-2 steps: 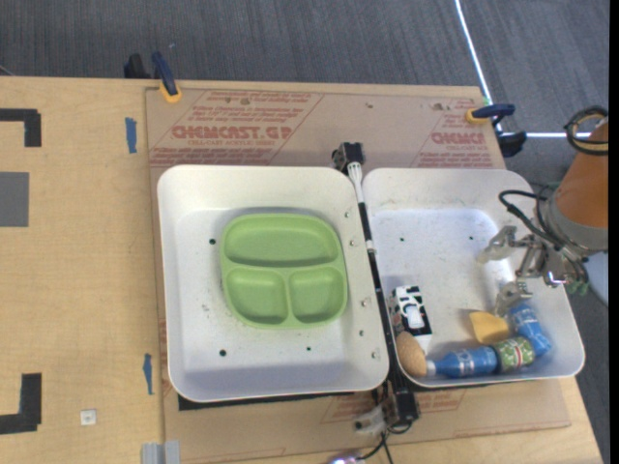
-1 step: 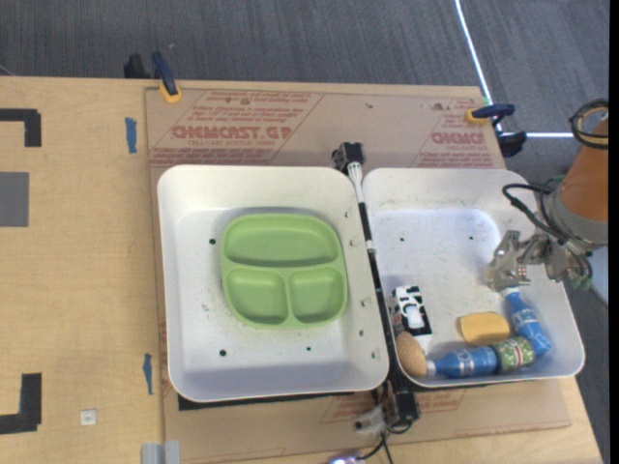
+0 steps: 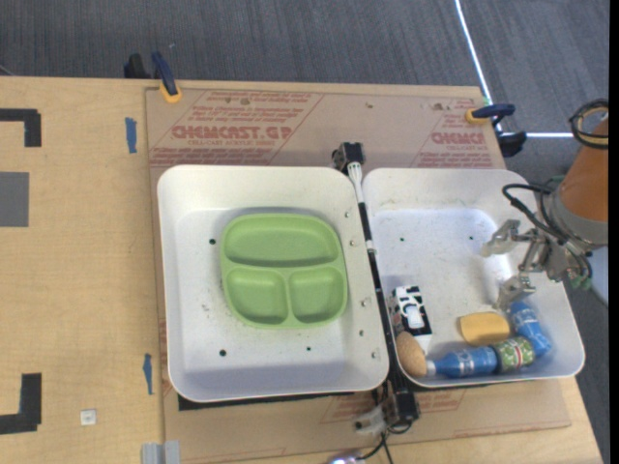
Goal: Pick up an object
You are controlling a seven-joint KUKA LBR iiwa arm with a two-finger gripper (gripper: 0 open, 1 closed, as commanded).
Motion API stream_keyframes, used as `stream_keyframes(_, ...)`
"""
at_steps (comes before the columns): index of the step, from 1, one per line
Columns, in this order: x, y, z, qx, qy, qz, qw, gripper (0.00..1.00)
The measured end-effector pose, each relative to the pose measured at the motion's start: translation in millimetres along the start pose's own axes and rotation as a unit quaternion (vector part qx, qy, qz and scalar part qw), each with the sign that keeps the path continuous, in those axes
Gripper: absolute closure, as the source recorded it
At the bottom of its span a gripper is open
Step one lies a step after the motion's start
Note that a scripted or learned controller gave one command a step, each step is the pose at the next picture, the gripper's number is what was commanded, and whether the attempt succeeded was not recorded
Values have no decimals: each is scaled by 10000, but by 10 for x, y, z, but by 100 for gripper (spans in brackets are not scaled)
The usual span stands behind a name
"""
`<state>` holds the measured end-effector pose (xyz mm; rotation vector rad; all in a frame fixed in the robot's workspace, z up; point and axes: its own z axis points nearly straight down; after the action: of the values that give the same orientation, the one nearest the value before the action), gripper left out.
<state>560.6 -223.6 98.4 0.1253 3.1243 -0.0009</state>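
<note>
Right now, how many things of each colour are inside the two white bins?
Green: 1, the tray in the left bin
Blue: 2, the bottle and the small bottle in the right bin
Yellow: 1, the sponge
Tan: 1, the potato
Black and white: 1, the toy
Total: 6

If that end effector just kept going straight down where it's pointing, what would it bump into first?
Probably the blue bottle lying just below the end effector in the right bin; depth is hard to judge, so it might meet bare bin floor beside it.
</note>
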Motion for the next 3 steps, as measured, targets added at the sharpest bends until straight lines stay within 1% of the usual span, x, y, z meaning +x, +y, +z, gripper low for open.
stream_keyframes(1, -17, 4, -108, -2, -32, 12, 10000, 100)
stream_keyframes(2, -17, 5, -107, -2, -30, 10, 10000, 0)
stream_keyframes(3, -4, 34, 124, -39, 47, -1559, 9878, 0)
